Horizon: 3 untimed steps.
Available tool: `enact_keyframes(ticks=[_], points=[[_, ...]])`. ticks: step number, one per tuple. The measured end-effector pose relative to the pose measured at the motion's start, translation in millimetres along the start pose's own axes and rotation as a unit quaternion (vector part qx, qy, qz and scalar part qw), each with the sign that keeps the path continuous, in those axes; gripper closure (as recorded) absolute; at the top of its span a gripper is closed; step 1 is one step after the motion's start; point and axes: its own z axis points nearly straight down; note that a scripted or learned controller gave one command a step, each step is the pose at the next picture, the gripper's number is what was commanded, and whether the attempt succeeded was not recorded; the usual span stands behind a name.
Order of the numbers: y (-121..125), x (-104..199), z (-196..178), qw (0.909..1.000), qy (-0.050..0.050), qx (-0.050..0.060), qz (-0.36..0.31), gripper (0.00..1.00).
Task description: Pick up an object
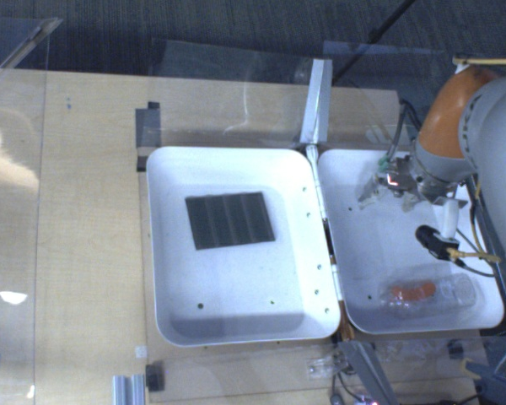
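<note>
No brand, label or writing is legible on any item.

Two shallow white bins sit side by side on a light wooden bench [76, 251]. The left bin [164, 302] holds one item: a flat, dark grey ribbed rectangular pad [229, 219], lying slightly left of the bin's centre and clear of all walls.

The right bin [354, 251] holds a clear plastic bottle [426, 294] lying on its side near the front wall, with an orange-red patch inside or on it at its left part. What that patch is cannot be told.

The arm [489, 125], grey with an orange band, enters from the right and reaches over the back right part of the right bin. Its gripper [396, 180] sits above the bin floor near the back wall, well apart from the bottle. Whether the pincer is open or closed cannot be told; nothing is seen gripped in it. A black cable fitting [434, 243] hangs just below the wrist.
</note>
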Motion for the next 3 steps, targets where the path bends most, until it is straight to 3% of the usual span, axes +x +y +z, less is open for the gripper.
enact_keyframes(ticks=[1, 2, 3], points=[[12, -37, -120, 0.9992, 0.000, -0.001, 0.040, 0.00], [3, 41, 2, 1.0000, 0.000, 0.000, -0.008, 0.00], [15, 6, -62, 0.9999, 0.000, -0.001, -0.012, 0.00]])
